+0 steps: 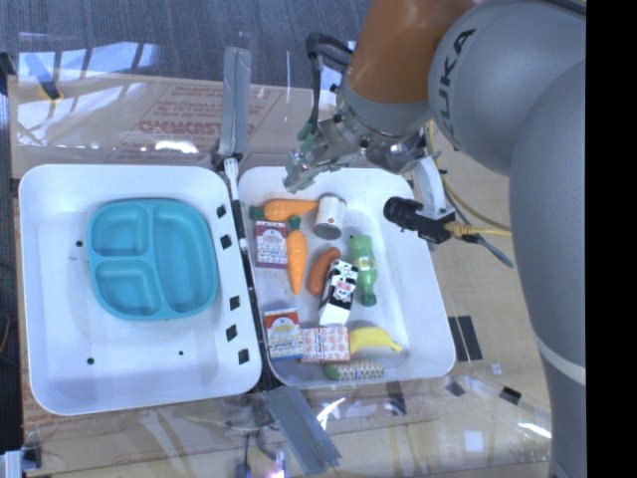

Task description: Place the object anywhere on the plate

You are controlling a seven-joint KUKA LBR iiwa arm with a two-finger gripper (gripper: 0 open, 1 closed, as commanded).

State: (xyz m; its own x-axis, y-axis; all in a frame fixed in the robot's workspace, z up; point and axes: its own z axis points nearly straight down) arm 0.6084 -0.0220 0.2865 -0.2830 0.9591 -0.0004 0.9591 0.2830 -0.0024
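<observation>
1. The fingers of the gripper point(300, 172) hang over the far left corner of the right bin point(423, 297); they hold nothing, and whether they stand wide or narrow I cannot tell.
2. The worktop point(119, 118) is pale wood under a clear sheet with red printing at the far side; a dark carpeted floor point(149, 8) lies beyond it.
3. Two shallow white bins sit side by side, touching along a middle seam.
4. The left bin point(50, 347) holds one turquoise plate point(152, 258) with three compartments, nothing on it.
5. The right bin holds the loose things, all well apart from the plate:
   - two carrots, one point(290, 208) lying across at the far side, one point(297, 257) lengthwise below it;
   - one orange sausage-shaped piece point(322, 270);
   - one small tin can point(329, 214);
   - one green bottle point(362, 268);
   - one black-and-white milk carton point(339, 294);
   - one yellow banana point(371, 340) at the near side;
   - four small printed boxes: one point(271, 243) by the left wall, two point(284, 335) point(326, 345) at the near left, one flat one point(354, 370) at the near rim.
</observation>
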